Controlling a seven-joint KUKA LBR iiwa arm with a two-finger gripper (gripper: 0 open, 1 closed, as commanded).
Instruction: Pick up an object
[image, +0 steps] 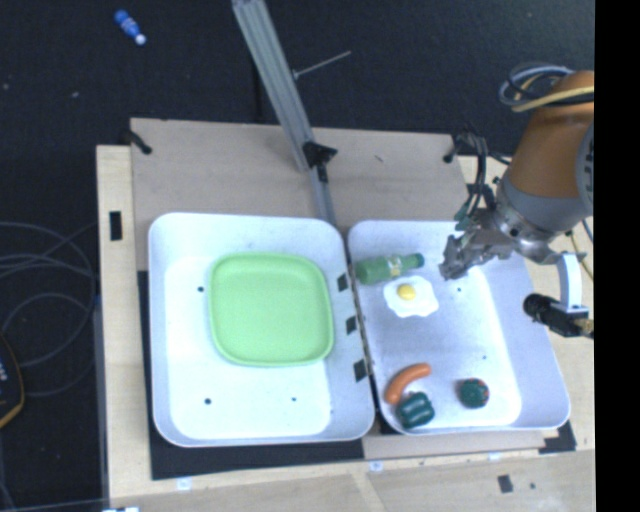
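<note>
The right bin (520, 340) holds a green bottle (387, 267) lying on its side at the back left, a fried egg toy (409, 297) just in front of it, an orange sausage (407, 380), a green pepper (415, 409) and a round dark green vegetable (473, 393) near the front. My gripper (456, 262) hangs over the back of this bin, to the right of the bottle and above right of the egg. Nothing shows between its fingers.
The left bin (180, 330) carries a light green square plate (270, 308). A grey pole (285, 90) slants down from the top to the divider between the bins. A black fitting (550, 312) sticks out at the right bin's right edge.
</note>
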